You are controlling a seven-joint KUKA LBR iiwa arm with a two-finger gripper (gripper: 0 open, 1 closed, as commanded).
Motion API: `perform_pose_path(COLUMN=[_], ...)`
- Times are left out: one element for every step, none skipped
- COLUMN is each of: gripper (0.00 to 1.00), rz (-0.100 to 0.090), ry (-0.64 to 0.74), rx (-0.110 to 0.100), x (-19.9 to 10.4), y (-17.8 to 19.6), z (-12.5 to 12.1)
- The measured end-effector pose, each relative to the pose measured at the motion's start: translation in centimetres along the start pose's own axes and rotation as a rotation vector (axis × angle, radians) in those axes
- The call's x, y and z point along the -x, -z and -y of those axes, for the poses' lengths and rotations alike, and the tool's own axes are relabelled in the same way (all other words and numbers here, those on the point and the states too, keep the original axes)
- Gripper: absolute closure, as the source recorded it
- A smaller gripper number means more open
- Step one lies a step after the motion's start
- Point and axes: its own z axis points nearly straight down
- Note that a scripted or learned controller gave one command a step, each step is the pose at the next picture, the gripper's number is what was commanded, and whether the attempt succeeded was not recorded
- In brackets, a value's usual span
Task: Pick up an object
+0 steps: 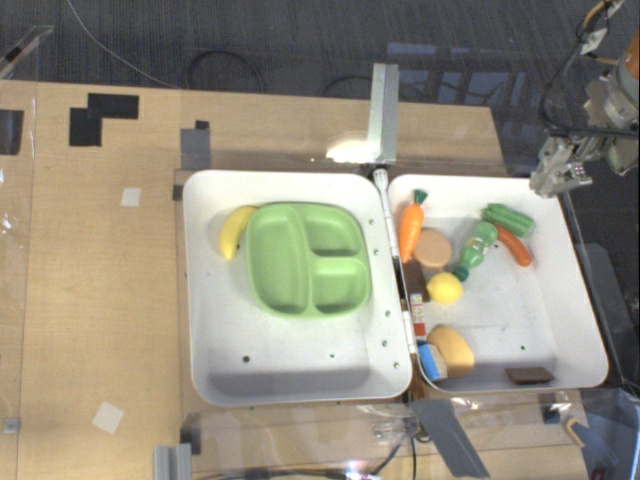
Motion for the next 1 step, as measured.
perform_pose_path(gripper=[1.00], rz=[0.012], ry=[0.002], rx=[-0.004], x=[0.29], y=[1.43], z=[-0.04])
